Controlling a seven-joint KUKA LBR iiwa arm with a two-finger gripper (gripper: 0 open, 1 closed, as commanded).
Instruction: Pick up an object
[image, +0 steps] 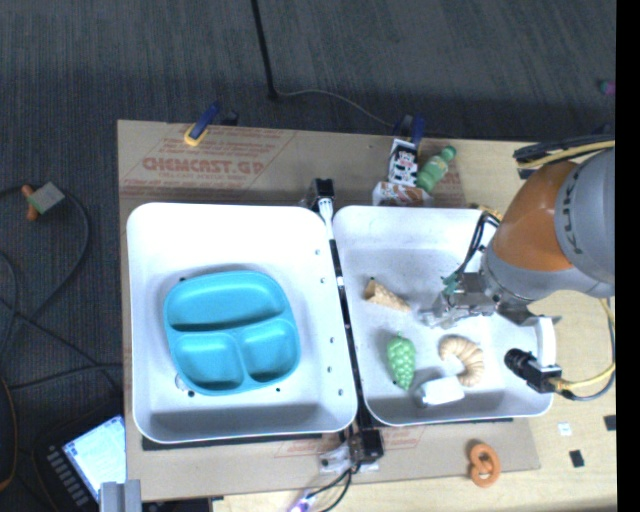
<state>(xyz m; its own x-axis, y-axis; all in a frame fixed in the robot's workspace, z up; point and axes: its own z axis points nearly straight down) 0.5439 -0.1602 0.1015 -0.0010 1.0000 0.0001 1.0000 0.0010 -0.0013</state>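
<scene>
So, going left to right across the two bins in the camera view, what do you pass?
Blue three-compartment plastic tray → tan cone-shaped toy → green bumpy grape-like toy → small white block → pale croissant-shaped toy.

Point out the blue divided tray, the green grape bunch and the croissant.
blue divided tray (232, 330), camera view, central ridge between compartments.
green grape bunch (401, 359), camera view, middle of the cluster.
croissant (464, 355), camera view, top of its curved body.

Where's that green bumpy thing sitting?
The green bumpy thing lies in the right bin, near its front left, between the cone and the croissant.
</scene>
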